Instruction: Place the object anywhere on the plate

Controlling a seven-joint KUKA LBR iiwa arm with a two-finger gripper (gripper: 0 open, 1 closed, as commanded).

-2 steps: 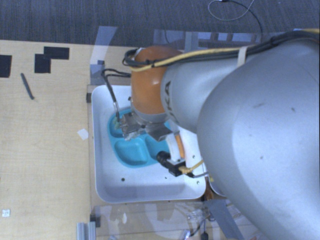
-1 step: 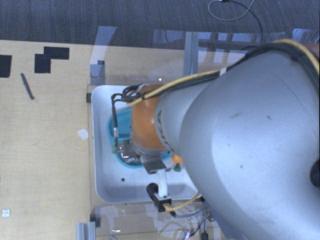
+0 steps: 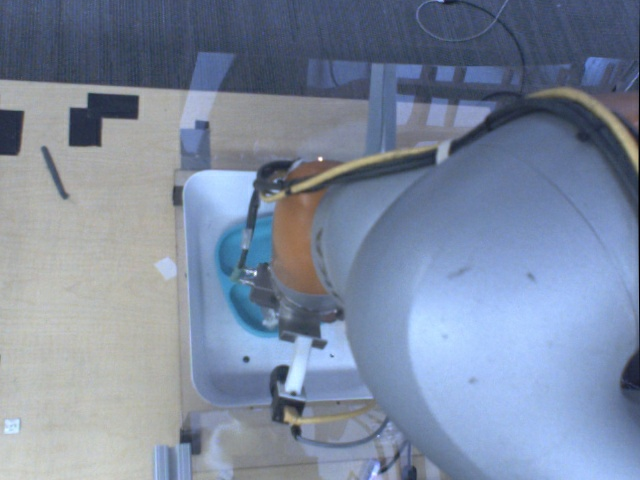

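A light-blue plate lies in the left white bin; the arm covers most of the plate, leaving only its left rim in sight. My grey arm with the orange band reaches in from the right and hangs over the plate. The gripper points down at the plate's lower right part, and the wrist hides its tips. No loose object is visible on the plate or in the bin.
The arm's big grey body fills the right half of the view and hides the other bin. The pale wooden bench spreads to the left, with black marks, a thin dark rod and a small white scrap.
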